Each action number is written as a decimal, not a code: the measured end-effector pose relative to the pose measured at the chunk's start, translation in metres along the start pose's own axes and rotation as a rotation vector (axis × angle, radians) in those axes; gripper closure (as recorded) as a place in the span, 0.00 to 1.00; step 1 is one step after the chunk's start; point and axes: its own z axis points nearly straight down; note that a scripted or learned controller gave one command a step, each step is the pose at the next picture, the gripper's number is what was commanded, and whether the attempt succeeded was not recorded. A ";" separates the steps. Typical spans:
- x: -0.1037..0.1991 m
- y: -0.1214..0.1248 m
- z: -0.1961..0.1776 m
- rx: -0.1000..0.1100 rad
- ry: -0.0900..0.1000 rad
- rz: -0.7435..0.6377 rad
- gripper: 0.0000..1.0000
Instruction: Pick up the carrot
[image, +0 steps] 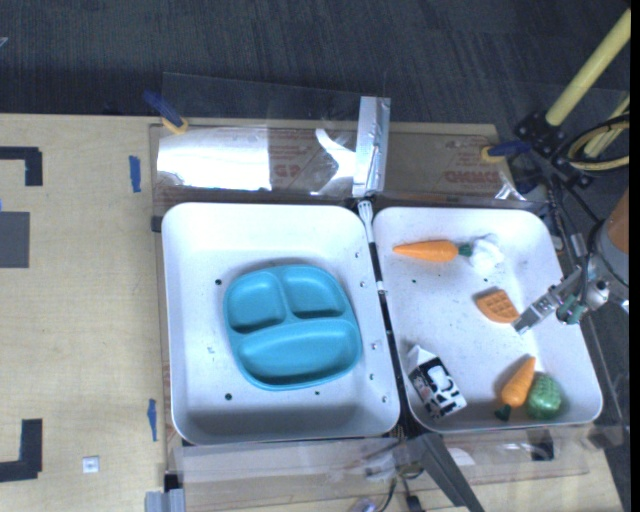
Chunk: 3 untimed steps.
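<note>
Carrot (427, 251) in right bin (455, 405) (top), gripper (540, 309) nearby.

so the arm's coming in from the right edge, mostly cut off, just the wrist end showing. The end effector (527, 316) sits low and angled down toward the left, too small and blurry to read much else

A pale wooden bench (80, 330) with black squares and bits of blue tape (135, 172) stood on dark carpet-like floor (300, 40), and behind the bins lay brown cardboard (440, 165) under what seemed a clear, glaring plastic sheet (250, 150) edged with silver tape (372, 145).
</note>
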 end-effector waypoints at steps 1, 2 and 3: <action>0.000 -0.002 0.003 0.005 0.004 0.003 0.00; -0.027 -0.021 0.097 0.012 0.007 0.383 0.00; -0.048 -0.030 0.149 0.004 0.004 0.226 0.00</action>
